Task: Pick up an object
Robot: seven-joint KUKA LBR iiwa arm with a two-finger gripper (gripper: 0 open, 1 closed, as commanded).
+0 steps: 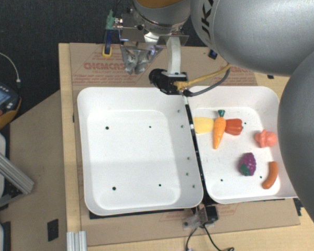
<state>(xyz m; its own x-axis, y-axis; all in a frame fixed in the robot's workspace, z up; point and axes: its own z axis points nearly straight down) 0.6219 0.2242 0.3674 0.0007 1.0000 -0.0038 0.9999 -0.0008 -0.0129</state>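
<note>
The right shallow white bin (267,99) holds six toy foods, one each: yellow piece (202,124), orange carrot (219,133), red pepper (234,126), pink lump (265,138), purple grape-like piece (247,164), orange-red sausage (270,175). Beyond the bin, the gripper (137,61) hangs above the surface; whether it is spread I cannot tell.

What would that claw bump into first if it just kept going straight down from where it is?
Probably the brown cardboard behind the left white bin, not any toy. The gripper hangs above that strip, though one slanted view leaves depth uncertain.
</note>
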